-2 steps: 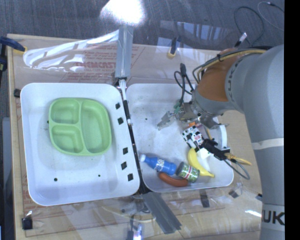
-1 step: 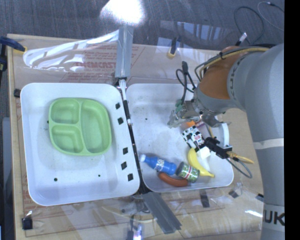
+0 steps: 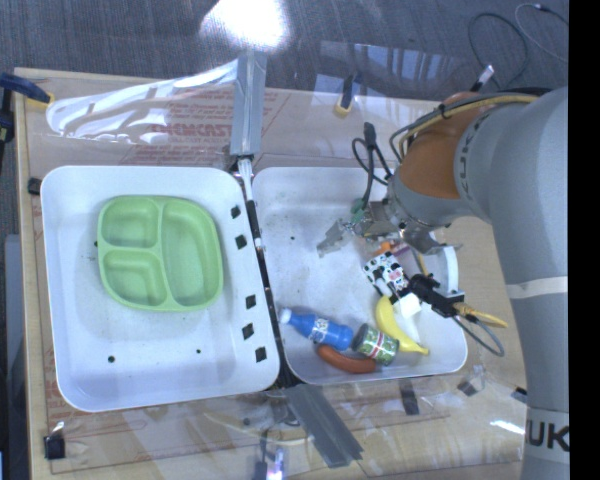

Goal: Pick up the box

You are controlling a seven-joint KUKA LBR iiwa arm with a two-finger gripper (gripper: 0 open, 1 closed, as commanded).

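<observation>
- Landmark: the right bin, one of two white bins on the counter. All positions below are given relative to it.
- The box, a small carton with a black-and-white pattern, lies inside the right bin toward its right wall, tilted, and just above the banana.
- Along the near wall of the right bin lie a blue bottle, a green-labelled can and a reddish sausage-shaped item. The banana touches or nearly touches the can.
- To the left of the right bin, the other bin holds a green divided plate.
- The arm enters over the right wall of the right bin. The tool hangs over the bin's middle, up and to the left of the box, apart from it.
- Tool state: cannot tell. Nothing is visible held in it.
- Step in hand (judgement): approach phase. The box rests in the bin and is not yet grasped.
- Next move (judgement): shift the tool toward the right wall until it is centred over the box, align it across the narrow side of the carton, then descend.
- Caution (judgement): the banana and a white object crowd the box on the near side. A misaligned descent may catch them instead.
</observation>
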